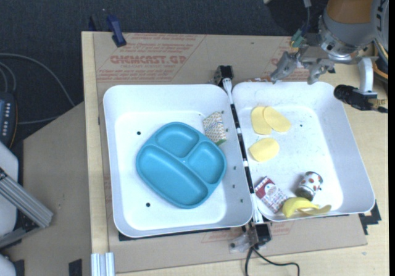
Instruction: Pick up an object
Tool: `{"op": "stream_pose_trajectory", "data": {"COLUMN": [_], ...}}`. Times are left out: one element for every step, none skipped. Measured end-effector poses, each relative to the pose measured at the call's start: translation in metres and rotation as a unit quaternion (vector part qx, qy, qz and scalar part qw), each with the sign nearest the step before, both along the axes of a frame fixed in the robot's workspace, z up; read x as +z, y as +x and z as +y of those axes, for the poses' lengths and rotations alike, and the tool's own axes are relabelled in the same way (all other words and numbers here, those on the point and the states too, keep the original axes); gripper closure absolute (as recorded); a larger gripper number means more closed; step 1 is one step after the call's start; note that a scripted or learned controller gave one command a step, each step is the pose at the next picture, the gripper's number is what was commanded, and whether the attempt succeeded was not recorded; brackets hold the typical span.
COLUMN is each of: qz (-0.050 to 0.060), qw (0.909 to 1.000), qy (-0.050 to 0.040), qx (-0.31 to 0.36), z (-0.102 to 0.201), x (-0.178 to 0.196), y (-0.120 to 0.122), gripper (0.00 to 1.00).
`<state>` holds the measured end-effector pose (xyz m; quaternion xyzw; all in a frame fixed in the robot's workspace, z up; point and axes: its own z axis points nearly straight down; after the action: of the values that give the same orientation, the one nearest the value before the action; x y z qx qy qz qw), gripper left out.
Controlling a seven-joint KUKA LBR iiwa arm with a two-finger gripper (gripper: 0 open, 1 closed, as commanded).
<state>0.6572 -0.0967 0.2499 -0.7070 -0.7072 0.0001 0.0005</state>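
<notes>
My gripper (302, 67) is up over the back rim of the right bin (345, 145), near its far edge, arm coming in from the upper right. Fingers (284, 68) spread wide, nothing between them, hanging above the rim and not touching any object.

Right bin contents: three flat yellow chips, two overlapping ones (270, 120) near the back left and a single yellow chip (264, 149) just in front of them. At the front: a small red-and-white packet (270, 191) by the left wall, a yellow banana-shaped piece (302, 208) against the front rim, and a small round red-and-white can (309, 184) just behind it, touching or nearly so; can't tell which.

Left bin (123, 120): blue divided plate (179, 163) lying flat in the middle, tilted diagonally. A small patterned crumpled packet (215, 126) sits at its back right corner, near the wall between the bins.

All objects are well apart from my fingers.
</notes>
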Motion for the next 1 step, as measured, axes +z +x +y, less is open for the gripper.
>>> {"op": "stream_pose_trajectory", "data": {"qz": [-0.001], "qw": [1.0000], "qy": [-0.0003], "qx": [0.000], "z": [0.0043], "x": [-0.1649], "y": [0.0096], "gripper": [0.00]}}
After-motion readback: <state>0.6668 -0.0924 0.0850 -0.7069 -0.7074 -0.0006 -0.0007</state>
